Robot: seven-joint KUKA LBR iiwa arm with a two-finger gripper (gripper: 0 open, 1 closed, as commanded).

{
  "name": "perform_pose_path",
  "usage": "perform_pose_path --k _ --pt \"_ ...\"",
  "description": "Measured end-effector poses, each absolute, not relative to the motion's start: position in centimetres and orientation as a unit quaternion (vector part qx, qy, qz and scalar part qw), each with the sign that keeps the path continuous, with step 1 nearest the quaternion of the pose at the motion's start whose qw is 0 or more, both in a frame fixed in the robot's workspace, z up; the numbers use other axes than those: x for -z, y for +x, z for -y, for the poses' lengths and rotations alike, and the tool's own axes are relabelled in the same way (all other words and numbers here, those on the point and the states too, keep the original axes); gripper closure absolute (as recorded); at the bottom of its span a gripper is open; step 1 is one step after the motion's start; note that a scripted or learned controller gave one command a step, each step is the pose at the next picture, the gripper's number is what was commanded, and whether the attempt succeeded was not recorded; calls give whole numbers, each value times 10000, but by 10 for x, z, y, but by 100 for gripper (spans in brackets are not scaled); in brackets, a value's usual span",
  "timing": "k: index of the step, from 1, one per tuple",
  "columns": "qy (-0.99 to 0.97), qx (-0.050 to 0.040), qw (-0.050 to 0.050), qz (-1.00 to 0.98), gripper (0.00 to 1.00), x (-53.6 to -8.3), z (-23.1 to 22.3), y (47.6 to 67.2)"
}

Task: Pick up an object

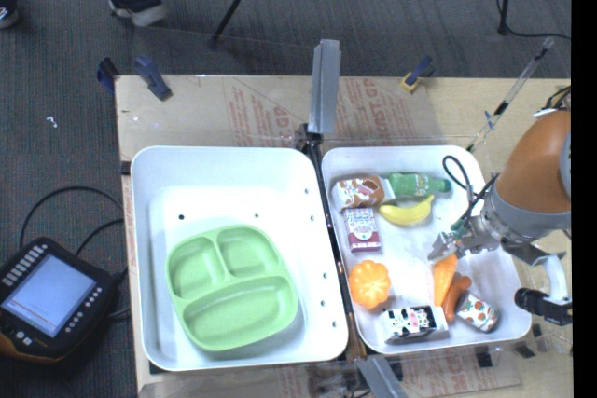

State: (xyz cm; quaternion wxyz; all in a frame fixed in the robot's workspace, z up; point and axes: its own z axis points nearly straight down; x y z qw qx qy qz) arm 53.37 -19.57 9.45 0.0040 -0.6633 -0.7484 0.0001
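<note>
The pincer, whose state cannot be told, is poised just above the upper end of the carrot in the right bin, presumably for a grasp from above.

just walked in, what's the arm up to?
The grey KUKA arm with the orange band reaches in from the right over the right white bin, its gripper low beside the orange carrot. A yellow banana, orange pumpkin-shaped toy and small cartons lie around it. The left white bin holds a green divided tray.
</note>
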Motion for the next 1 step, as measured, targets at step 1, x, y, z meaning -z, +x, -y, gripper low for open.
perform_pose_path --k 1 --pt "-7070 -6 11 7072 100 -213 140 573"
